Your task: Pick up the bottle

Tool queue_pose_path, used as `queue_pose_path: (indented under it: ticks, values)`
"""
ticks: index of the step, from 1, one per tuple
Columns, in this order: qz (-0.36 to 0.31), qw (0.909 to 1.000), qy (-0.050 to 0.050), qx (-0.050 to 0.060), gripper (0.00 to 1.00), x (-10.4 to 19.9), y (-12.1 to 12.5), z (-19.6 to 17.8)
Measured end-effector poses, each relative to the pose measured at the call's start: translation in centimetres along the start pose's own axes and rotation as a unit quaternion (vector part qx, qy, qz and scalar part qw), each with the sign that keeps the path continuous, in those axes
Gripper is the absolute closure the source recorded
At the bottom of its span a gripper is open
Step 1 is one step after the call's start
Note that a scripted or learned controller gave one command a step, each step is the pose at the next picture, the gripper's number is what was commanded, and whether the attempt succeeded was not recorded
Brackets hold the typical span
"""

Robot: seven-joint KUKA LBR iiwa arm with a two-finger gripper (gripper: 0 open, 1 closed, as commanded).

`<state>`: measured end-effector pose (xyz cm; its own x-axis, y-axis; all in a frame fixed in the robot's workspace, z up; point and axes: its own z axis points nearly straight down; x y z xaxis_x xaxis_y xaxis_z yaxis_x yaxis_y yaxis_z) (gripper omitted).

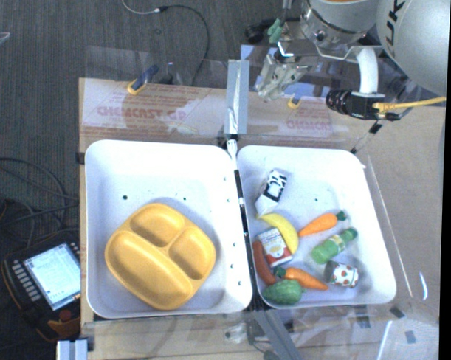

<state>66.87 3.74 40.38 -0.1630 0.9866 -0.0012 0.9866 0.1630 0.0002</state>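
The bottle (332,246) is small and green, and it lies on its side near the right wall of the right bin (372,210). An orange carrot (320,223) lies just above it and a short spotted can (342,274) just below it. My gripper (277,83) hangs high over the bench behind the bins, above the divider between them and far from the bottle. Its fingers look open, with nothing between them.
The right bin also holds a black-and-white carton (275,186), a banana (281,229), a red box (275,247), a sausage (263,262), a second carrot (305,277) and a green vegetable (283,291). A yellow divided tray (160,254) lies in the left bin (107,171).
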Motion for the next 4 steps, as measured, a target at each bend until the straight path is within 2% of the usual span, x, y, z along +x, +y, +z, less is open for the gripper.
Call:
queue_pose_path:
  ticks: [1,2,3,4]
  values:
    - [0.042,0.9991,0.0,0.001,1.0,1.4,0.2,-3.0]
    - [-0.086,0.9963,0.0,0.001,1.0,-1.2,-0.2,6.8]
    - [-0.019,0.9998,0.0,0.0,1.0,-0.1,0.0,-1.5]
    - [-0.109,0.994,0.0,0.001,1.0,-1.6,-0.3,7.4]
